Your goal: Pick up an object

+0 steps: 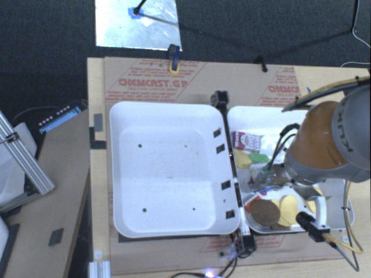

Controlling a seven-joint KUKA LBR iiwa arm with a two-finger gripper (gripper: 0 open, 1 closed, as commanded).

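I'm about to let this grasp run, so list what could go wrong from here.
1. The objects in the right bin are crowded: the brown disc touches the yellow piece, so a grab may catch two or slip.
2. The arm covers much of that bin, hiding the grasp from the camera.

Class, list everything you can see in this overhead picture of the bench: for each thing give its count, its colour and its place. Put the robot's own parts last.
Bins: two, white, side by side on the bench.
Carton: one, white and pink, upper part of the right bin.
Round disc: one, brown, near corner of the right bin.
Yellow pieces: a few, yellow, beside the disc; exact count unclear under the arm.
Board: one, brown with red lettering, under the bins.
Clamp: one, yellow and blue, on the board's far edge.
Shiny sheet: one, silvery, beyond the bench.
Arm: one, grey with an orange band, over the right bin.
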